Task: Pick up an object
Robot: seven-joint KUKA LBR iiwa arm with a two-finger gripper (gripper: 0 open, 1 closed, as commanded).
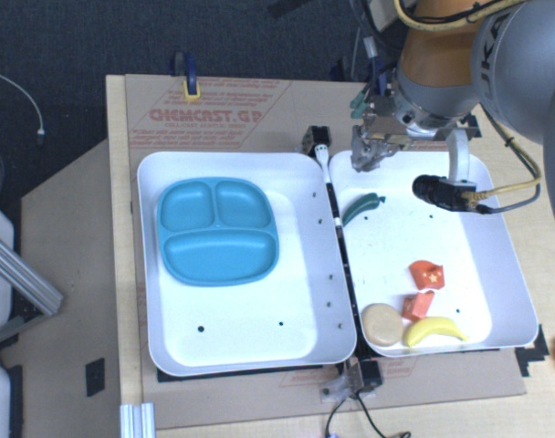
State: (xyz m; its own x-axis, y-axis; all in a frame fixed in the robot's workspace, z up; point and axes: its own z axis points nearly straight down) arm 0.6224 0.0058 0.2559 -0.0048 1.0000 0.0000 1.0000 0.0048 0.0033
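I am looking down on two white bins sitting side by side on the bench. The left bin (168, 336) is holding a blue divided plate (219, 231), lying flat in its upper half. The right bin (497, 272) is holding the loose things. A small green piece (361, 206) is lying near the bin's upper left corner, just beside the divider. A red block (426, 274) is sitting toward the middle right, and below it an orange piece (419, 305) is touching or nearly touching a yellow banana (433, 332) at the near edge. A round tan disc (382, 324) is resting just left of the banana.

The arm is reaching in from the right, and the gripper (370, 156) is hanging over the upper left corner of the right bin, above the green piece and apart from it. I am seeing nothing between the fingers; whether they are spread or closed I cannot tell from this angle. A black part (442, 192) of the tool is sticking out over the bin to the gripper's right.
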